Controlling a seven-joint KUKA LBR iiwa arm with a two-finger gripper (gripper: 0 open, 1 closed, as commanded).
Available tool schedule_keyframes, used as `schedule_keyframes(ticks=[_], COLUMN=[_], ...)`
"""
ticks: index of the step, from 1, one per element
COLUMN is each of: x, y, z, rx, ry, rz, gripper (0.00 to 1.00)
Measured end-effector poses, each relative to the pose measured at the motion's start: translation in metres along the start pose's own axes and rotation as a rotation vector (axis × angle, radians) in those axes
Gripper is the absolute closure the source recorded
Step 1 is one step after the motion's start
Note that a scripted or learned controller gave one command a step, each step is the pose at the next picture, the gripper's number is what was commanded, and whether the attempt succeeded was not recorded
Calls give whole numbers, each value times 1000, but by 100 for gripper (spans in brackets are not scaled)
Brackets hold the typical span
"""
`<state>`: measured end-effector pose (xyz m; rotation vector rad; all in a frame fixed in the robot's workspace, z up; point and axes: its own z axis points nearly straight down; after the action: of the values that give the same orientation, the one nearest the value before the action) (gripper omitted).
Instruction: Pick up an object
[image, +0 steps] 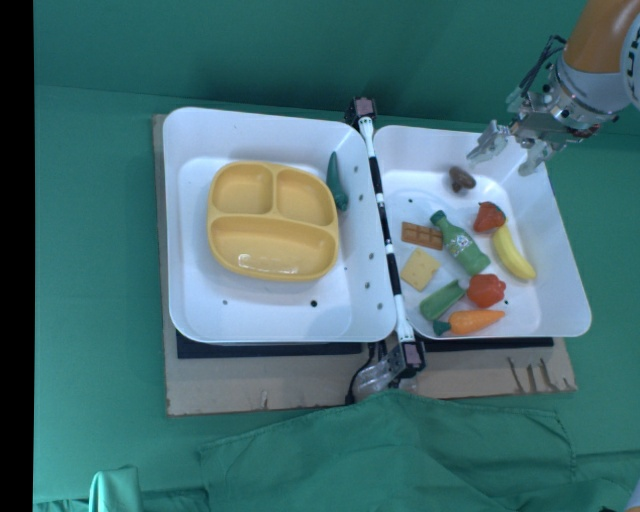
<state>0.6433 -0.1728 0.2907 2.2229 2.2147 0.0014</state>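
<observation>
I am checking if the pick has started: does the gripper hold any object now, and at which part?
Nothing is held. The gripper hangs open above the far edge of the right bin, with no toy between its fingers.

Left bin (190, 290): divided plate (271, 220), with a pepper (337, 181) just right of it. Right bin (560, 290): toy foods clustered, banana (513, 254) rightmost, possibly a mushroom (461, 179) farthest back.

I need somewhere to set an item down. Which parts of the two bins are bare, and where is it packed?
Left bin: a bare strip of floor runs below the yellow divided plate, along the near rim. Right bin: bare floor between the brown piece and the divider. Crowded: the right bin's middle and near side, bottle, banana, carrot.
</observation>
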Motion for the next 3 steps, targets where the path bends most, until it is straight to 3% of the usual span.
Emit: schedule_keyframes(ticks=[1, 2, 3], x=[-15, 13, 19], y=[56, 56, 57], z=[82, 106, 93], rx=[-5, 6, 10], ry=[-4, -11, 3], rz=[-3, 0, -2], gripper=[0, 0, 100])
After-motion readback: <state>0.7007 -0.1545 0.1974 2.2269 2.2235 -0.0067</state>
